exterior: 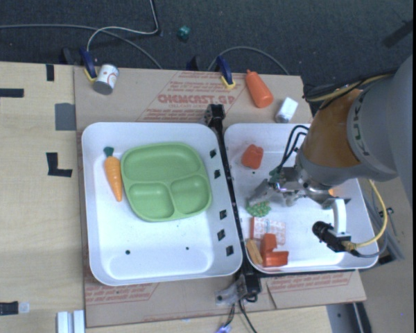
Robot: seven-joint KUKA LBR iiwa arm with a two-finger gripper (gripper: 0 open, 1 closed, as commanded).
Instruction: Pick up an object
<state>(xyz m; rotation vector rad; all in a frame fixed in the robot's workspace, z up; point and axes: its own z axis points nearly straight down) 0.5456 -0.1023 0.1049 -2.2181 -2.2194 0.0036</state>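
Note:
The right bin [347,255] holds several small objects. An orange-red block [252,156] lies near its far left corner. A green leafy toy [259,206] rests by the left wall. In front of it is a white and red packet [270,228], then a red block [269,243] and orange pieces [276,259] at the near edge. My gripper [274,186] hangs low over the bin, just above and to the right of the green toy. The grey arm with its orange band [336,141] covers the bin's right half.
The left bin [152,266] contains a green divided plate [166,180] and a toy carrot [113,176] at its left. Behind the bins on the cardboard lie an orange bottle shape [258,89], a white cube [286,108] and a small can [106,78]. A black divider [225,186] separates the bins.

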